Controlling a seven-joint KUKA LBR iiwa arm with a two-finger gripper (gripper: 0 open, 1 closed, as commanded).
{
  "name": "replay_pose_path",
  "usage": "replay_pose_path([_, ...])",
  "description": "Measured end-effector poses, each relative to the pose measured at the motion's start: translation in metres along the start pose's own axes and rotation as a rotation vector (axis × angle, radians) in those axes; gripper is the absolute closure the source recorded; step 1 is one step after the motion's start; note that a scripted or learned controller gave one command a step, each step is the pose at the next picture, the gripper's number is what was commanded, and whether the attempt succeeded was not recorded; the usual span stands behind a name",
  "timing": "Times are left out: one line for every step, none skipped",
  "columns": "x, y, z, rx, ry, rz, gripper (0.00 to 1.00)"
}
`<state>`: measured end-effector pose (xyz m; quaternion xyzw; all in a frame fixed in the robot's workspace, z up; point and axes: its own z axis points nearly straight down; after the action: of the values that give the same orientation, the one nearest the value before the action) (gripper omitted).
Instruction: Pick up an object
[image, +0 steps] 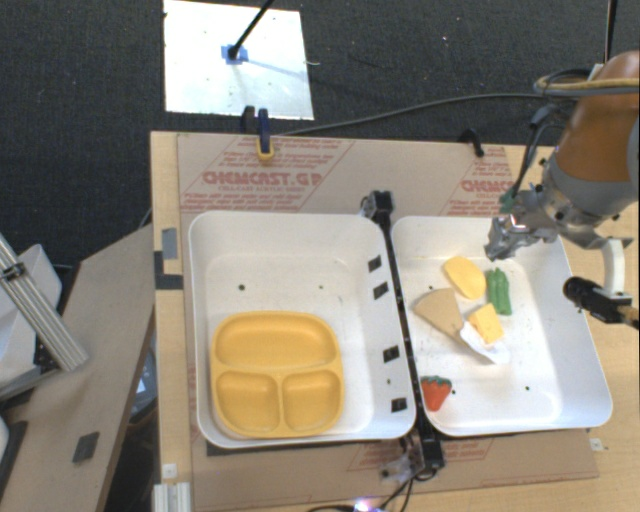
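Toy food pieces lie clustered in the right bin (560, 400): a yellow oval (464, 276), a green pepper (498, 291), a tan wedge (438, 310), a yellow block (486, 324) on white paper, a strawberry (436, 392). Gripper (503, 243) hovers above them, state indiscernible. A yellow plastic divided tray (278, 373) sits in the left bin (290, 240).

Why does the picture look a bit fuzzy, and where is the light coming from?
In the camera view, lighting is soft and even; the white bins are bright without harsh glare, and the yellow tray casts hardly any shadow. The claw and arm look slightly blurred. The light's direction is unclear.
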<state>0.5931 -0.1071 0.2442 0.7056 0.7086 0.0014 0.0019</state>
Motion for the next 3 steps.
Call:
replay_pose_path([0.047, -0.01, 0.014, 0.004, 0.001, -0.003, 1.0])
replay_pose_path([0.098, -0.026, 0.024, 0.005, 0.001, -0.003, 1.0])
replay_pose_path([0.153, -0.025, 0.018, 0.003, 0.002, -0.006, 1.0])
